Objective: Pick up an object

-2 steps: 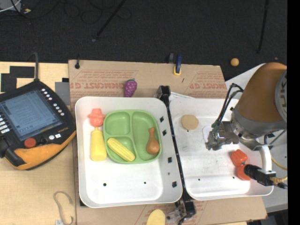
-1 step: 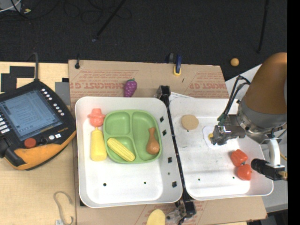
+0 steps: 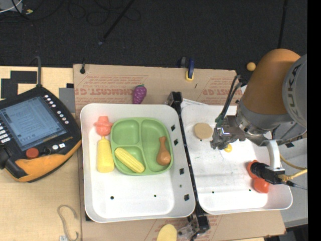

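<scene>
the gripper [image 3: 220, 140] hangs low over the right bin [image 3: 235, 195], whether its fingers are apart or together cannot be told. a small yellow object [image 3: 228, 148] lies touching or just beside the fingers' lower right. a tan round cookie [image 3: 203, 131] lies near, to their left.

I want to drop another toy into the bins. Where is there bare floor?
Left bin: the front strip below the green tray is bare; the back half is crowded with tray, corn and yellow bottle. Right bin: the front-left floor is bare, between the tan disc and red toy; the tool crowds the back.
</scene>
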### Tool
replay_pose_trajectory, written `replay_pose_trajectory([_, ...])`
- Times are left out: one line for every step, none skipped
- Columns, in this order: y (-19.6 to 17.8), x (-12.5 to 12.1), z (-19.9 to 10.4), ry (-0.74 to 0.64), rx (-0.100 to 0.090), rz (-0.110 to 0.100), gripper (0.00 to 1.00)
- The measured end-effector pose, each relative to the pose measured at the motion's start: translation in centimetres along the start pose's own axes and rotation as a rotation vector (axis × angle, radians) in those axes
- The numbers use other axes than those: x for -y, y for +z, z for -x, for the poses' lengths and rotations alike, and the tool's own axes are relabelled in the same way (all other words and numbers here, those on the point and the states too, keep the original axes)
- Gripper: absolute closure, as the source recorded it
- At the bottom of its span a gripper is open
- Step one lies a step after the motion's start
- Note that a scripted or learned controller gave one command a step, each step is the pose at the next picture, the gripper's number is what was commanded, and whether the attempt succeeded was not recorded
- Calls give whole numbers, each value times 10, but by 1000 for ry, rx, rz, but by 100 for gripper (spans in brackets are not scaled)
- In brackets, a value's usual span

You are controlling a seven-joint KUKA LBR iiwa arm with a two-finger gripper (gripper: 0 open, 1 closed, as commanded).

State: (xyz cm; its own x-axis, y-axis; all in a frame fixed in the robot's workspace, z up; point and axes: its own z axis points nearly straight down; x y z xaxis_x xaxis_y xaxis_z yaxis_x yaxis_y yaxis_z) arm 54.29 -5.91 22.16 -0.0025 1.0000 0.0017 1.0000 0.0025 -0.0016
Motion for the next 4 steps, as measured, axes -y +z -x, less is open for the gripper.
replay_pose_trajectory([1, -23, -39, 0, 0, 0, 100])
replay_pose_trajectory([-16, -53, -65, 1, 1, 1, 100])
replay_pose_trajectory([-13, -45, -60, 3, 2, -2, 100])
replay_pose_trajectory([-14, -51, -67, 4, 2, 0, 100])
